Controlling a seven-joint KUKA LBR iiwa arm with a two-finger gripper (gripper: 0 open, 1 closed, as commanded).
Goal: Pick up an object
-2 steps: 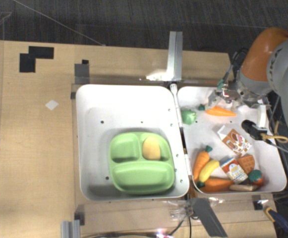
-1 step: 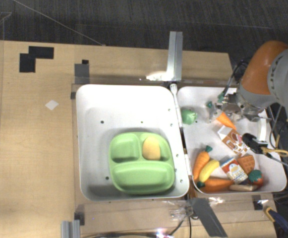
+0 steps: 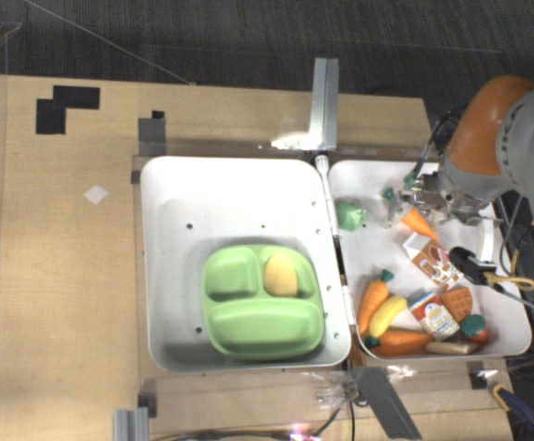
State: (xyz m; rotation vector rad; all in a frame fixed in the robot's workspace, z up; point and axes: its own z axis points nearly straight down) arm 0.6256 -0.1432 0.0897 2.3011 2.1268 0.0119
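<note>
- Wooden bench (image 3: 55, 274), two white bins; right bin (image 3: 368, 177) holds toy food.
- Gripper (image 3: 420, 202) at upper right, over an orange carrot (image 3: 420, 223); claw state unclear.
- Best to centre on the carrot before closing.

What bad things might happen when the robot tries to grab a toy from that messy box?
1. The toys in the right bin lie heaped and touching, so closing on the banana might nudge or catch the carrot beside it.
2. The gripper sits near the bin's back wall, beside an orange piece, and could push it away instead of lifting it.
</note>
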